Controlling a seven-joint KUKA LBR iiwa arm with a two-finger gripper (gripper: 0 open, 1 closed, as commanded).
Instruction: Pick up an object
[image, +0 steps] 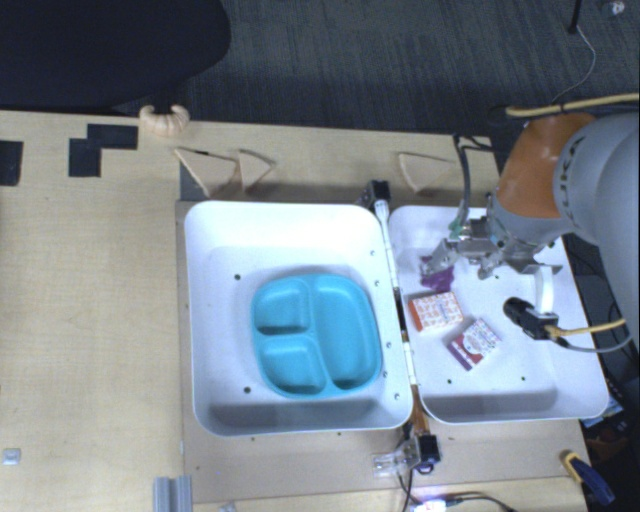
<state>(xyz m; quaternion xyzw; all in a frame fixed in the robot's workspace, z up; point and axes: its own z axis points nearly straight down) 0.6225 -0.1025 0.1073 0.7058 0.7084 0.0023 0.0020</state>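
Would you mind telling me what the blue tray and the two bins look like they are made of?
The blue tray looks like moulded plastic with a smooth, slightly glossy finish: its three compartments have soft, rounded walls and even colour. The left bin and right bin also look like thin formed plastic, white and semi-matt, with rounded corners and soft shading, though the material cannot be confirmed by sight alone.

Arm (600, 170): rounded grey casing, smooth, slightly glossy. Orange band (535, 165) above wrist. Gripper (462, 258): small metallic grey-and-dark assembly, detail blurred. Thin dark cable, possibly pale hose too, runs along wrist.
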